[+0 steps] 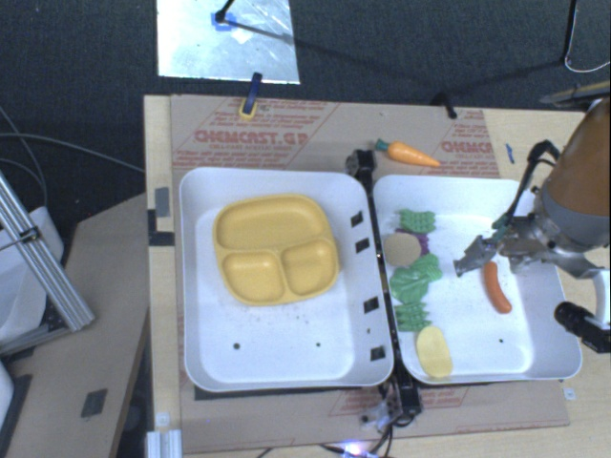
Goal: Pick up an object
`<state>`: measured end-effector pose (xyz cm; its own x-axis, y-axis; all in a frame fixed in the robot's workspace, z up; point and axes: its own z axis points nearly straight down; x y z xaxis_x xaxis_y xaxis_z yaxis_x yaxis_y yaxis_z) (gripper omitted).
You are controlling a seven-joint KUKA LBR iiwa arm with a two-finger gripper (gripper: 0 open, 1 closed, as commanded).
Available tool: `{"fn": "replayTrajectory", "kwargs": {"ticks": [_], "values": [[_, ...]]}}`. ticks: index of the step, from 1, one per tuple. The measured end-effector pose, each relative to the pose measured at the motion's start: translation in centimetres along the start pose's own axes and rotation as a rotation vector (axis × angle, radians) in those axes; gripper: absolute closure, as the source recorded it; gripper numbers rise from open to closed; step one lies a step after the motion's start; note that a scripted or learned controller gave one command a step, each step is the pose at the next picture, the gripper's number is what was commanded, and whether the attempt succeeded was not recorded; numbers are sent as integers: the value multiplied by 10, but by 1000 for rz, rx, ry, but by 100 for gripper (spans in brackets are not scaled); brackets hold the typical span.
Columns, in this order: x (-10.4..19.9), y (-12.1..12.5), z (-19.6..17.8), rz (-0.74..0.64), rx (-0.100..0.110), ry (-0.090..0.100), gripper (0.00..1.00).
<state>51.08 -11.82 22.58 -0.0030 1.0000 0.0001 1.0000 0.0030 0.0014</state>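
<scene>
Over the right bin (549, 356), the arm reaches in from the right, and its gripper (474, 256) hangs above the bin floor with its dark fingers pointing left. They look spread a little, with nothing between them, so no object is in hand yet. Just below the fingertips lies the nearest candidate, an orange toy sausage (497, 287), set lengthwise and well apart from the other pieces. Further left, along the divider, sit a green leafy piece (416, 221), a round tan bun (402, 248), a second leafy green (412, 281) and a pale yellow oval piece (434, 351).

The sausage looks like the smart choice: bare floor on both sides gives the fingers room. To do this well, I'd say the gripper wants to centre over the middle of the sausage, turn so the fingers straddle its narrow width, then descend straight until the tips are close to the floor before closing. A grab near either end risks it pivoting out.

The left bin (200, 284) holds a yellow divided plate (275, 248); a toy carrot (406, 153) rests outside on the cardboard.
</scene>
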Motion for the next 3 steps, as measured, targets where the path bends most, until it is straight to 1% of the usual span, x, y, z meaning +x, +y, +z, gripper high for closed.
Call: {"fn": "replayTrajectory", "kwargs": {"ticks": [1, 2, 3], "values": [[34, -27, 118, 0, 11, 4, 0], [116, -22, 37, -10, -7, 3, 0], [110, -22, 30, -1, -4, 1, 100]]}}
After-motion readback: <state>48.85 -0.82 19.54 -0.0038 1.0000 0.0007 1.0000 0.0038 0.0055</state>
